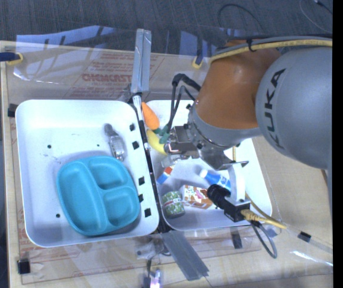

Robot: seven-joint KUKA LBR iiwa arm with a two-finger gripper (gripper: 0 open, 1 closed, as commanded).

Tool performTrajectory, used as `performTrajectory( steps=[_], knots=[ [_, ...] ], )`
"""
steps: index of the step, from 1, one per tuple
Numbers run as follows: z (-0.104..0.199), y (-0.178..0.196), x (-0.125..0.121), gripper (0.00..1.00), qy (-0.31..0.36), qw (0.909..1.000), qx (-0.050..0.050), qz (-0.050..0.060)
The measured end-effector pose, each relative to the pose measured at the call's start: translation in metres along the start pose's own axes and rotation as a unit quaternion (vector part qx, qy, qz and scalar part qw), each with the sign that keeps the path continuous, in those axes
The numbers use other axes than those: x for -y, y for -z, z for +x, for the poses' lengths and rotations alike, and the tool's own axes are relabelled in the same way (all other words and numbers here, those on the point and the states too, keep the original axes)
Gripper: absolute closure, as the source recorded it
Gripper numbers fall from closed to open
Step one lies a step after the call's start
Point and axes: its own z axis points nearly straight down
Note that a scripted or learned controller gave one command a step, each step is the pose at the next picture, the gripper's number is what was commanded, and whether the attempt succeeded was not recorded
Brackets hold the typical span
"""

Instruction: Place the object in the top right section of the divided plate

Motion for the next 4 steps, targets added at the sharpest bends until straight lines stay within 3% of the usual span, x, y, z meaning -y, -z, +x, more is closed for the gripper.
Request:
performTrajectory(
  steps=[1, 2, 3, 4],
  knots=[
    [0.017, -0.068, 0.0, 1.0, 0.184, 0.9829, 0.0, 0.001],
    [0.033, -0.027, -0.002, 1.0, 0.359, 0.9332, 0.001, -0.002],
    [0.063, -0.104, -0.002, 1.0, 0.438, 0.8989, 0.0, 0.001],
    [0.158, -0.095, -0.005, 1.0, 0.426, 0.9048, 0.001, 0.0]
  ],
)
